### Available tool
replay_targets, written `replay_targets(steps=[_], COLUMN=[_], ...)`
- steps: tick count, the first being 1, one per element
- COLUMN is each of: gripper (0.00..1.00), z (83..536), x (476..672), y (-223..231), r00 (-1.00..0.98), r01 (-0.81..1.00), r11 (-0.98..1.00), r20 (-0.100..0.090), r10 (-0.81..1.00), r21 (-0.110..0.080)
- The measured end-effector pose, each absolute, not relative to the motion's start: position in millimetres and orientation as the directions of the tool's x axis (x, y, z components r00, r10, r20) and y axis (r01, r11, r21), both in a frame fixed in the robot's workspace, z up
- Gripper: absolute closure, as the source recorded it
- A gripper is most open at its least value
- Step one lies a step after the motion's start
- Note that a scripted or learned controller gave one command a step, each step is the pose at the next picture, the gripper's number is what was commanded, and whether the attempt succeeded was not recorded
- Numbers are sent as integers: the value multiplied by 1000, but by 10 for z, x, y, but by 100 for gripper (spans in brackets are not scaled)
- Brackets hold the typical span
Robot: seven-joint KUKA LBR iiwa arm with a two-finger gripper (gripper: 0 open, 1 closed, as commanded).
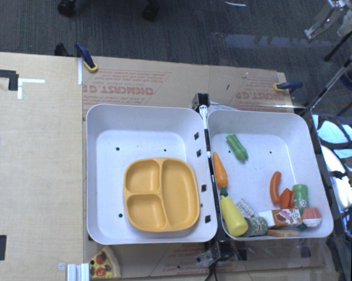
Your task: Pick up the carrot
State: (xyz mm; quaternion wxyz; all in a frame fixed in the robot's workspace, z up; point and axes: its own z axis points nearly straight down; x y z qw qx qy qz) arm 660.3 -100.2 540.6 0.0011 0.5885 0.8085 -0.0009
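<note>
On the table (29,171) a sheet of cardboard (167,84) lies under two shallow white bins set side by side, their inner walls touching. The left bin (99,163) holds a yellow divided plate (161,194) with three compartments, lying flat towards the near side. The carrot (220,171) is in the right bin (264,126), lying close along that bin's left wall, its orange body pointing away and its green stub towards the near edge. Just beyond that stub lies a yellow bottle (232,218) (its cap end nearly touches the carrot's green tip). A green vegetable (237,148), too small to name more closely, lies apart from the carrot towards the far side of the bin. Along the right and near walls a cluster of items is packed together: an orange-red sausage (275,187), a green can (300,195) and a few small printed packages (286,217). A toy pizza slice (102,265) lies on the cardboard outside the left bin's near corner. Two blue clamps, one far left (86,57) and one far right (288,86), grip the cardboard's far edge.
</note>
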Motion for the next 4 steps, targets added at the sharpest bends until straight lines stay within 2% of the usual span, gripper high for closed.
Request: replay_targets(steps=[1,2,3,4], gripper=[100,0,100,100], z=[5482,5480,5560,3971], x=[6622,6622,6641,5387], y=[-984,-986,-971,-493], r00=[-312,-312,-316,-354], r01=[950,950,949,935], r11=[312,312,316,354], r20=[-6,-5,-8,-1], r10=[950,950,949,935], r21=[0,0,0,-2])
